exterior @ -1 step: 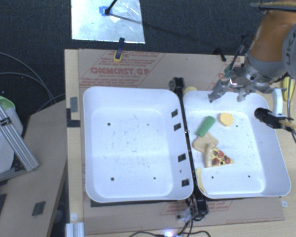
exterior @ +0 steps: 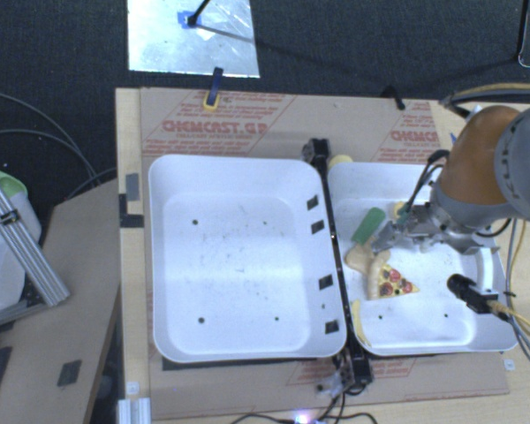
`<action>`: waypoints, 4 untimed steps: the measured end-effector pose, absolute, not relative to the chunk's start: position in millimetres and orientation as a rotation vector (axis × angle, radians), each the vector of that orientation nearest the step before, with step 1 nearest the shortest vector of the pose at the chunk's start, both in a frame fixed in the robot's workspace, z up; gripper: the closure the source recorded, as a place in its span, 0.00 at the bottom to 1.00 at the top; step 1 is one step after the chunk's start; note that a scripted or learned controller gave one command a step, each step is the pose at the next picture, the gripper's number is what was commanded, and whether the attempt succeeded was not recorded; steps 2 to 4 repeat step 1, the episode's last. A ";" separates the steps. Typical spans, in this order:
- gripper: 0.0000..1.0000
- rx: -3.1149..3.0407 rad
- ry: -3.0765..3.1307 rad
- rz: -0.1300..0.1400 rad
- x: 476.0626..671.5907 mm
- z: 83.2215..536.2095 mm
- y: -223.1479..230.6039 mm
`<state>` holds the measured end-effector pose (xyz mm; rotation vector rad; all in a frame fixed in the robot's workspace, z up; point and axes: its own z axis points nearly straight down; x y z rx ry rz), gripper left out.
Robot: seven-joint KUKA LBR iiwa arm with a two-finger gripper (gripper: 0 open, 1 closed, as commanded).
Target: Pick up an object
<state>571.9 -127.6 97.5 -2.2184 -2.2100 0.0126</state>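
The tool (exterior: 396, 233) hangs low in the right bin (exterior: 424, 329), just beside the green object (exterior: 368, 225) and the pizza slice (exterior: 390, 281); its state cannot be told. Crowded objects risk a glancing, empty grasp.

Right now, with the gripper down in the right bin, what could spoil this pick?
1. The gripper sits among a green block, a tan piece and a pizza slice, all close together, so it may nudge or catch a neighbour.
2. These lie near the divider, so one may get pushed against the bin wall.
3. The arm covers part of the right bin, so contact is hard to confirm.
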 end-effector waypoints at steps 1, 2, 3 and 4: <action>0.00 -2.212 -2.229 -0.004 506.3 188.2 -64.8; 0.00 -2.212 -2.229 -0.004 506.3 188.2 -64.8; 0.00 -2.212 -2.229 -0.004 506.3 188.2 -64.8; 0.00 -2.212 -2.229 -0.004 506.3 188.2 -64.8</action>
